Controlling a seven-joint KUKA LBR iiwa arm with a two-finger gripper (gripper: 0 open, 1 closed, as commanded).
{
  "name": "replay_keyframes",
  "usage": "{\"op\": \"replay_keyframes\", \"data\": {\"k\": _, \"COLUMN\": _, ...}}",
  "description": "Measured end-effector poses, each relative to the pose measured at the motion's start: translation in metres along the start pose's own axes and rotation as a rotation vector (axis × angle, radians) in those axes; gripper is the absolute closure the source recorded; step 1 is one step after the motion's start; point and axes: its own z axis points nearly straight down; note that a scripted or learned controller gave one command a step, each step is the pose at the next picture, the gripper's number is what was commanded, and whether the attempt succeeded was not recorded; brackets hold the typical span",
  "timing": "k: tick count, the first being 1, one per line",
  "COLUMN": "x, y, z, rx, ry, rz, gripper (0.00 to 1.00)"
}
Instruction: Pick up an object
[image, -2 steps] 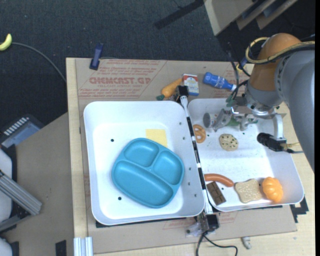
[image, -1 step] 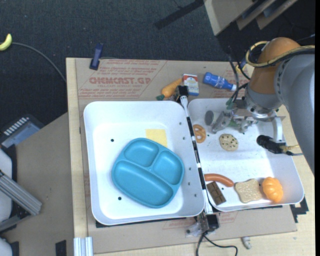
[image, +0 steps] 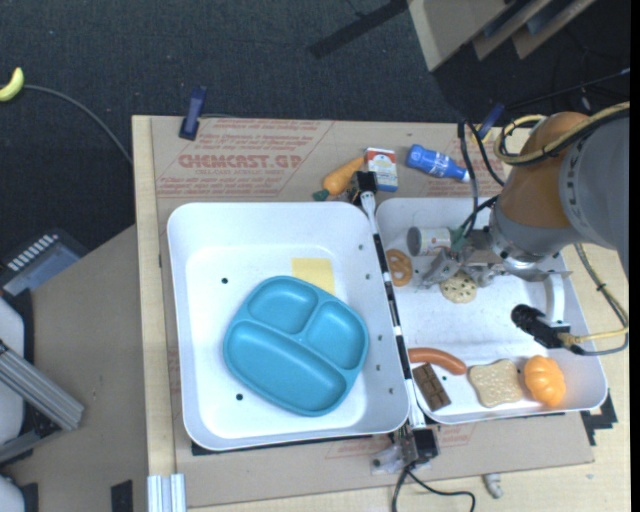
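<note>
Starting on the left, the left bin (image: 180, 300) carries a blue divided plate (image: 295, 345) with a flat yellow slice (image: 313, 271) just behind it, both well away from the action. Along the back of the counter (image: 250, 160), outside the bins, sit a carrot (image: 343, 178), a small carton (image: 381, 168) and a blue bottle (image: 437, 162). Over the divider now and into the right bin (image: 490, 335): a pretzel (image: 399, 266) by the left wall, a small can (image: 428, 240) lying on its side just behind it, and here is the tool (image: 452, 266), low over the bin floor, right beside the pretzel and just above a round cookie (image: 459, 291). Whether the tool is released or clenched, I cannot tell from this angle. The cookie looks like the likeliest pick. It lies flat on the floor near the bin's back left, and it reads as a light, stiff little disc, probably toy food and smooth. A thin, flat-lying thing offers little height to bite on, so the hold should go across its rim, edge to edge, with the tool right down at the floor; a shallow grip may squirt it sideways. Further right and forward lie a sausage (image: 438, 358), a chocolate bar (image: 431, 386), a bread slice (image: 494, 383) and an orange fruit (image: 545, 378), chunkier but apart from the tool.
</note>
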Motion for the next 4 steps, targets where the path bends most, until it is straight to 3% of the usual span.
{"op": "replay_keyframes", "data": {"k": 1, "x": 0.000, "y": 0.002, "z": -0.012, "rx": -0.007, "ry": -0.001, "rz": 0.000, "gripper": 1.00}}
{"op": "replay_keyframes", "data": {"k": 2, "x": 0.004, "y": -0.006, "z": -0.009, "rx": -0.007, "ry": -0.002, "rz": 0.000, "gripper": 1.00}}
{"op": "replay_keyframes", "data": {"k": 3, "x": 0.036, "y": -0.035, "z": -0.102, "rx": -0.005, "ry": -0.001, "rz": -0.002, "gripper": 1.00}}
{"op": "replay_keyframes", "data": {"k": 4, "x": 0.025, "y": -0.002, "z": -0.076, "rx": -0.002, "ry": -0.001, "rz": -0.001, "gripper": 1.00}}
